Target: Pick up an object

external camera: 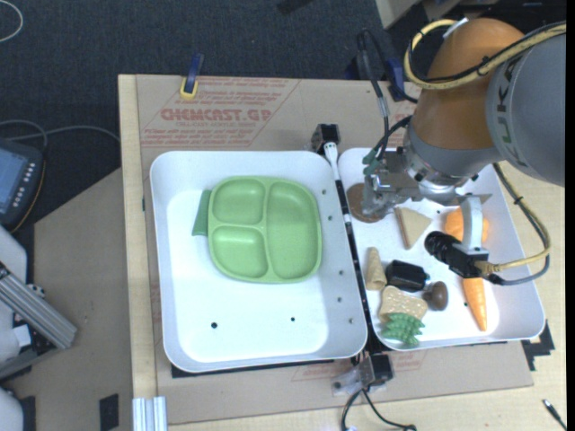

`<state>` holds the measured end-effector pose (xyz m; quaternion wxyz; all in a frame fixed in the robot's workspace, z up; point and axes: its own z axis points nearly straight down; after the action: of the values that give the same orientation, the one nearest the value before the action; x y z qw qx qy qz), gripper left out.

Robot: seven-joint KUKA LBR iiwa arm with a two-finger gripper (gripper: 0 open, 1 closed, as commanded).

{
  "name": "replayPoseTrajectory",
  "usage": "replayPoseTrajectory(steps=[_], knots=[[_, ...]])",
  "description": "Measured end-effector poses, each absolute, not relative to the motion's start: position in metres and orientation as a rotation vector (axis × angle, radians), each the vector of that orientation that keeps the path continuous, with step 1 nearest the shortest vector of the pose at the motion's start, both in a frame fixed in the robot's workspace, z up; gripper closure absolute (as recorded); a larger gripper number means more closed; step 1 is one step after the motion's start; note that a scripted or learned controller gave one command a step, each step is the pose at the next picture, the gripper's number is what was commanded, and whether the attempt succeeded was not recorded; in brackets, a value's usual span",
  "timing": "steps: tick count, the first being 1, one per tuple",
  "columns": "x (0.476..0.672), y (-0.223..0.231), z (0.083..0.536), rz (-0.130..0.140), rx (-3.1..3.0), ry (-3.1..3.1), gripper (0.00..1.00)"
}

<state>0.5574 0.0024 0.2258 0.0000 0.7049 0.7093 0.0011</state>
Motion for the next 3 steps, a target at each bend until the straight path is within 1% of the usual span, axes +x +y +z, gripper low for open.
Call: replayPoseTrajectory(steps=[1,2,3], knots=[[0.553,0.062,0.232,0.006,2.213,2.23,1.0],[0.568,0.089,0.218,0.002,2.217,2.224,1.0],[0.553,0.092,0.217,-0.004,2.222,2.224,1.0]])
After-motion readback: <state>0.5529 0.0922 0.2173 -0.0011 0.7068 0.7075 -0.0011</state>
